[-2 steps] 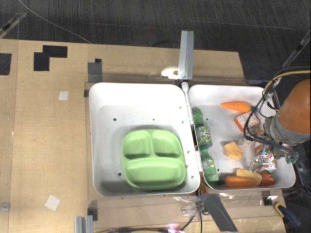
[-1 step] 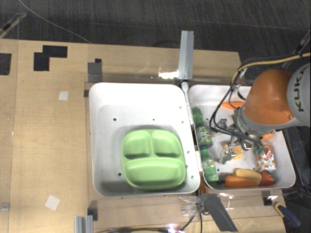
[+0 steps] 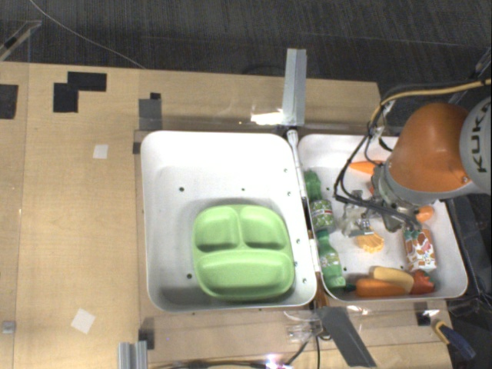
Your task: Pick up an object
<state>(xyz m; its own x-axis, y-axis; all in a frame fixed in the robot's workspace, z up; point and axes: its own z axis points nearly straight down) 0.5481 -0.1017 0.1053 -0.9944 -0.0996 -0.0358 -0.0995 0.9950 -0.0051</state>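
1. Camera view: the grey arm's gripper [image 3: 367, 220] hangs in the right white bin [image 3: 458, 261]; its grip cannot be told.
2. A small yellow-orange object [image 3: 372, 243] lies just at its 6 o'clock.
3. A green divided plastic tray [image 3: 243, 250] sits in the left white bin [image 3: 165, 206].

Arm [image 3: 461, 148] at right: grey casing, rounded, smooth. Orange band [image 3: 429, 146] above wrist, domed, glossy, catching light on top. Black letters "KU" on grey shell at frame edge. Below band, grey ring-shaped wrist flange [image 3: 403, 194]. Black cables looped over arm's top, 1 yellowish cable running beside them. Thin dark wires trailing off wrist toward gripper [image 3: 367, 220]. Gripper body dark metal with silvery parts, small fittings too blurred to read.
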